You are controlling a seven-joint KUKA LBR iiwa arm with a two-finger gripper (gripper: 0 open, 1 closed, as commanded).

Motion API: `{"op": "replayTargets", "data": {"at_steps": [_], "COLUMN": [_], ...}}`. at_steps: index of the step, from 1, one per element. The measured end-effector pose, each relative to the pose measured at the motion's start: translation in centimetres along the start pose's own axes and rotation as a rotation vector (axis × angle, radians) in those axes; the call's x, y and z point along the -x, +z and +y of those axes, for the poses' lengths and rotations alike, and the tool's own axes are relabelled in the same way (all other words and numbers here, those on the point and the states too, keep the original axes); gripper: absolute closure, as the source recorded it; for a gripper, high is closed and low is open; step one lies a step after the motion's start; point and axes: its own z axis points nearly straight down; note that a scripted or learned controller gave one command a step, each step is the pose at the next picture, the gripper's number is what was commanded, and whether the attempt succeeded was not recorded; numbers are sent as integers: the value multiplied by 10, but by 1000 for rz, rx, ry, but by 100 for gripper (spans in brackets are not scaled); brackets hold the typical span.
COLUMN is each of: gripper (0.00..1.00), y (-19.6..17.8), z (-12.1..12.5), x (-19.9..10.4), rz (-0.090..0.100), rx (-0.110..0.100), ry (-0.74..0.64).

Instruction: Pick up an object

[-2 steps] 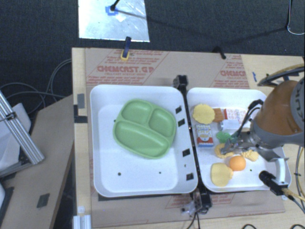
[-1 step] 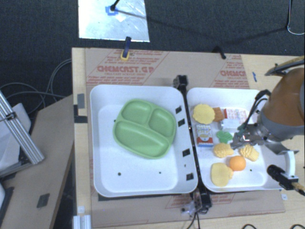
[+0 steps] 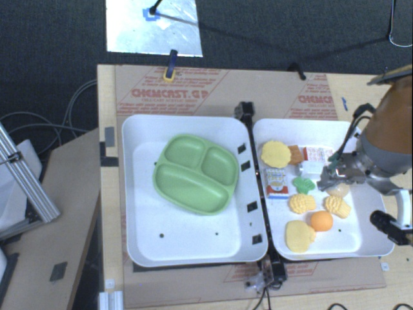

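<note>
Two white bins are seen side by side on the surface. A green divided plate (image 3: 197, 173) is parked in the left bin (image 3: 139, 237). Toy food is piled in the right bin (image 3: 361, 241): an orange (image 3: 321, 221), corn (image 3: 301, 203), a yellow round piece (image 3: 275, 154). The gripper (image 3: 334, 178) is lowered mid-right over the pile; whether its fingers are open or closed can't be told.

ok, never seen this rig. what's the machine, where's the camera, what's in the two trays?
One camera looks down at a slant on a bench with two shallow white bins. The grey robot arm with an orange band reaches in from the right, and its pincer hangs low over the right white bin. I can't tell whether it holds anything. The left white bin contains a green divided plastic plate. The right one holds toy food: a round orange ball, yellow corn pieces, a yellow disc, a small green piece.
</note>
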Motion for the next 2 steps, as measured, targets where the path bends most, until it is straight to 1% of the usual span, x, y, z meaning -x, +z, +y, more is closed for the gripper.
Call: {"op": "replayTargets", "data": {"at_steps": [1, 2], "gripper": [100, 100], "y": [-16, -7], "z": [2, 37], "x": [0, -33], "rz": [0, 1], "rx": [-1, -1], "ry": [0, -3]}}
